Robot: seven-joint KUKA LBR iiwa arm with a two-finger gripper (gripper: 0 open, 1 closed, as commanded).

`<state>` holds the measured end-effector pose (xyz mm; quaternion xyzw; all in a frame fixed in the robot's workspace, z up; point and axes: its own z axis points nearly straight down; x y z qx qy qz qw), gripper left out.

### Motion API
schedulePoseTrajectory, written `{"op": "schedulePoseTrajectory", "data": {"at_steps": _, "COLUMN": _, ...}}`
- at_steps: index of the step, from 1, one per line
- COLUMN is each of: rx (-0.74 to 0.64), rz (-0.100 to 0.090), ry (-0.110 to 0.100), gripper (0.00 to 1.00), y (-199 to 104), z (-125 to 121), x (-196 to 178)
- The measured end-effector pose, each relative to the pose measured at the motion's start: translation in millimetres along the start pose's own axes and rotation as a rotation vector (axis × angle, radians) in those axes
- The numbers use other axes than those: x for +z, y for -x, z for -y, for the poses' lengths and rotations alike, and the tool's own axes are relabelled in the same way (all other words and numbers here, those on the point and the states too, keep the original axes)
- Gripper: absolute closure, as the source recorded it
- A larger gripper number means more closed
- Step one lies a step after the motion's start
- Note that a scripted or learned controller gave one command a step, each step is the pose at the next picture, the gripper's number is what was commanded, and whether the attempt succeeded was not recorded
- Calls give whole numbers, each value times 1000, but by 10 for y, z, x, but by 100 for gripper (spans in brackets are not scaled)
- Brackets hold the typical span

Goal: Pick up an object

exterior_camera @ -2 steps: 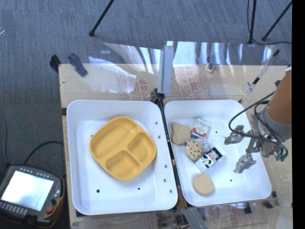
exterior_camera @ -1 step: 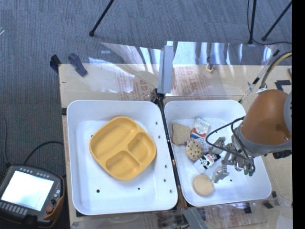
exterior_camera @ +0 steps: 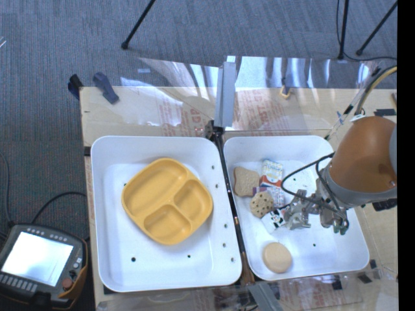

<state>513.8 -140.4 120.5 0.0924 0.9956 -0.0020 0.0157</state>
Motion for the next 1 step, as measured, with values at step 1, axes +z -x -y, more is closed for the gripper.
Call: {"op": "schedulePoseTrajectory", "data": {"at_steps": 1, "rx": -107, "rz": -25, "ry": 5, "gripper": 100, "y": 164, "z": -737, "x": -691}}
